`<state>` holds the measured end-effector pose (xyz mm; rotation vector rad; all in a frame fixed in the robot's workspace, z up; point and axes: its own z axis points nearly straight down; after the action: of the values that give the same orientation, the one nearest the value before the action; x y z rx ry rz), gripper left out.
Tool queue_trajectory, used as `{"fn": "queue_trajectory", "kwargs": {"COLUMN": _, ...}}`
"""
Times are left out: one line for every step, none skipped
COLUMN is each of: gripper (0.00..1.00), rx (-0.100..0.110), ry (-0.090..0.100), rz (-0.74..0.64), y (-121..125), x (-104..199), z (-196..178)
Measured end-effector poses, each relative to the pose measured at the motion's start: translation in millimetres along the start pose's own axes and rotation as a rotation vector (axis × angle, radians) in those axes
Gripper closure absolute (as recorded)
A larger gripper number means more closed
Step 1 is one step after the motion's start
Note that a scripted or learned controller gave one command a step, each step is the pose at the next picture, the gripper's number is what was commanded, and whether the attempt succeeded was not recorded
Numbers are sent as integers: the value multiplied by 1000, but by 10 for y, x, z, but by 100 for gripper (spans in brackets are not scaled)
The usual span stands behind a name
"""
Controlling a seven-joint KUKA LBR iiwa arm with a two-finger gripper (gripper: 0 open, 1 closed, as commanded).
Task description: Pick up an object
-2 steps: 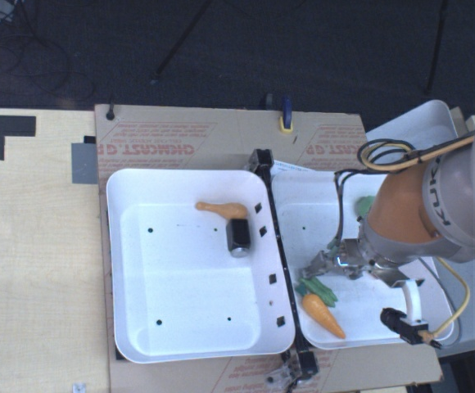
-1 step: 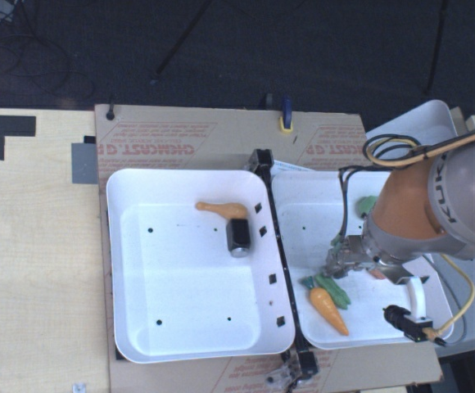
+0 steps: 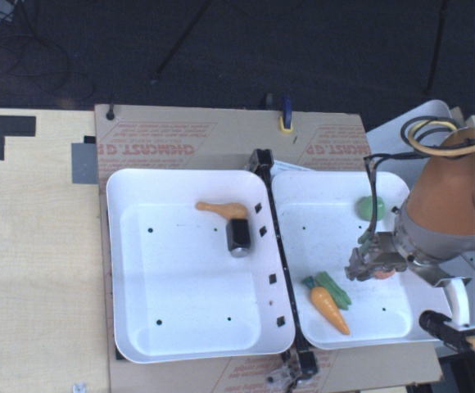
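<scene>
While gripper (image 3: 374, 262) sits low in right bin (image 3: 340, 338) over something reddish (image 3: 382, 274), grip state unclear. Nearby: tapered orange carrot (image 3: 329, 308), round green ball (image 3: 370, 208). Left bin (image 3: 131, 301): dark can (image 3: 238, 236), tan curved gourd (image 3: 223, 210).

Two white bins (image 3: 131, 260), one carrot (image 3: 329, 309), one can (image 3: 238, 237).

Arm (image 3: 442, 207): broad orange band over grey wrist housing | Gripper (image 3: 368, 264): dark grey metal, blocky, compact | Cables (image 3: 430, 133): black and yellow, coiled in loops above band; one thin black lead running down toward gripper
</scene>
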<state>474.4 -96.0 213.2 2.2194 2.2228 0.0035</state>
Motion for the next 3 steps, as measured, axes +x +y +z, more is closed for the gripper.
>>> {"fn": "queue_trajectory", "kwargs": {"gripper": 100, "rx": 1, "ry": -5, "rz": 7, "y": 9, "x": -701, "z": -372}}
{"fn": "queue_trajectory", "kwargs": {"gripper": 100, "rx": -5, "ry": -2, "rz": -3, "y": 27, "x": -420, "z": -1212}}
{"fn": "queue_trajectory", "kwargs": {"gripper": 100, "rx": 7, "ry": 0, "rz": 3, "y": 8, "x": -557, "z": -917}}
